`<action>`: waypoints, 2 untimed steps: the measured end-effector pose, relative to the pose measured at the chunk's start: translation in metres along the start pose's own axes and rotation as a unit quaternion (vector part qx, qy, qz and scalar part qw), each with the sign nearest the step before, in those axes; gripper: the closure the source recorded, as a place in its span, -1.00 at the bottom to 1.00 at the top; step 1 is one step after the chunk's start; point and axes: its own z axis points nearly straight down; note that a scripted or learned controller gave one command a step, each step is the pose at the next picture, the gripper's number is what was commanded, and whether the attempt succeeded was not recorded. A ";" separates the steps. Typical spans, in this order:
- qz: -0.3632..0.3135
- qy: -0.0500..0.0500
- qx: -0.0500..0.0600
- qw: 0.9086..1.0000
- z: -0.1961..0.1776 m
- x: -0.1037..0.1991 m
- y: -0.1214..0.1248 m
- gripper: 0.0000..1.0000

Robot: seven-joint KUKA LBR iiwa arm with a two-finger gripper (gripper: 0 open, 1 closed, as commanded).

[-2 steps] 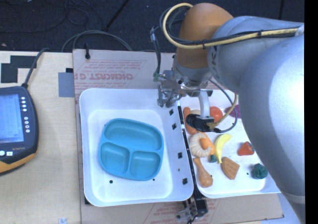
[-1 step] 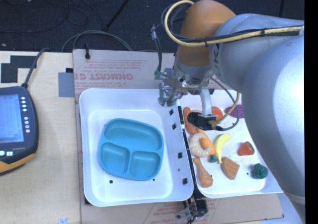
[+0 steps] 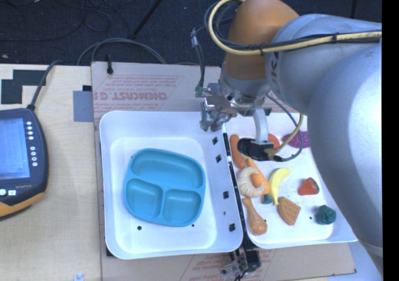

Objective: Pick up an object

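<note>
The tool (image 3: pixel 212 123) is poised over the far end of the ridge where the two bins meet. Whether it is spread or pressed together cannot be told, and nothing is seen held in it. The things to be picked are gathered in the right bin (image 3: pixel 340 233): a toy carrot (image 3: pixel 237 152) nearest the tool, then a doughnut (image 3: pixel 252 181) and a banana (image 3: pixel 278 180). The left bin (image 3: pixel 112 180) is occupied by a blue divided plate (image 3: pixel 165 186). The carrot is judged the likeliest target, being closest.
</note>
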 end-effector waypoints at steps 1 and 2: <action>-0.002 0.000 0.001 1.000 -0.010 0.000 0.000 1.00; -0.004 0.000 0.003 1.000 -0.019 0.000 0.000 1.00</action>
